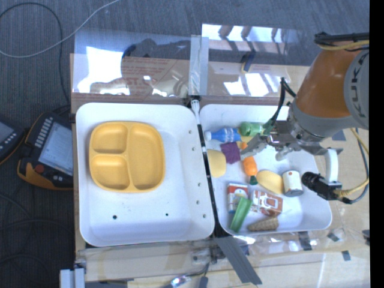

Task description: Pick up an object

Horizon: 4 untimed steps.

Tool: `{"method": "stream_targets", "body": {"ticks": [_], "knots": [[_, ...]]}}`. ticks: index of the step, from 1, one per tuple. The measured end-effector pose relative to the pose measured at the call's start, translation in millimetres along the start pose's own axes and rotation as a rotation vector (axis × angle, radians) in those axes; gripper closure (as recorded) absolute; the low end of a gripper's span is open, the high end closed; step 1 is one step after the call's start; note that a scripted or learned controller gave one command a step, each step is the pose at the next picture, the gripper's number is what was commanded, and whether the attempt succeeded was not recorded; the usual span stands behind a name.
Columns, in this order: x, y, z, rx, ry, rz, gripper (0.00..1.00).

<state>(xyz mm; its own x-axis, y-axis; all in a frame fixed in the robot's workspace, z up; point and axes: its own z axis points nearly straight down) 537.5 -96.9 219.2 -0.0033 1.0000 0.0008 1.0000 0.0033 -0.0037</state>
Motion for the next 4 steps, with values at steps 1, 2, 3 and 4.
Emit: {"method": "stream_targets", "body": {"ticks": [1, 2, 3, 4], "knots": [[-15.7, 20.4, 129.0, -0.014, -0.003, -0.121, 0.0], [-15.3, 21.6, 119.7, -0.016, 0.0, -0.121, 1.0], [23.0, 33.1, 29.8, -0.002, -0.001, -0.231, 1.0], [29.3, 29.9, -34.6, -0.002, -0.002, -0.14, 1.0]]}}
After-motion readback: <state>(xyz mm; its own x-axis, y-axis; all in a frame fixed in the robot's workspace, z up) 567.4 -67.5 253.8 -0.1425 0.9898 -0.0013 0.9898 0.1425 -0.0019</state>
